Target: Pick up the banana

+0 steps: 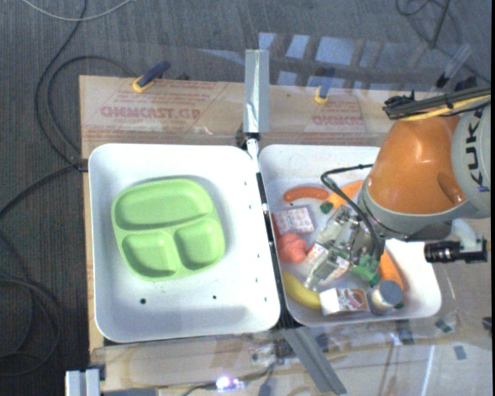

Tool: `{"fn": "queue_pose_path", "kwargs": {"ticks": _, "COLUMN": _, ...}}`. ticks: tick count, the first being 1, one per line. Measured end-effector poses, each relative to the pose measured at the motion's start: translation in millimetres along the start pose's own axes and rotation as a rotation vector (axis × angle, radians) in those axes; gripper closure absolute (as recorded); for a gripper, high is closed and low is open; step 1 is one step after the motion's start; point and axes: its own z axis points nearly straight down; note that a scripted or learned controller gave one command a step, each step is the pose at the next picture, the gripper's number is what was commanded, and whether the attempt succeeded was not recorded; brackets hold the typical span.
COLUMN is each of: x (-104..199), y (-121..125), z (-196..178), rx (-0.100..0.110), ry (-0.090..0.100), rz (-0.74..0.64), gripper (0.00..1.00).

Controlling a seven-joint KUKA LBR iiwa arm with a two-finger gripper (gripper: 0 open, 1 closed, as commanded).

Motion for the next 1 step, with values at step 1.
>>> {"fn": "queue_pose_path", "kwargs": {"ticks": 1, "x": 33.0, "y": 61.6, "z": -76.0, "rx": 0.0, "ry": -0.002, "rz": -0.072, "gripper": 0.0}}
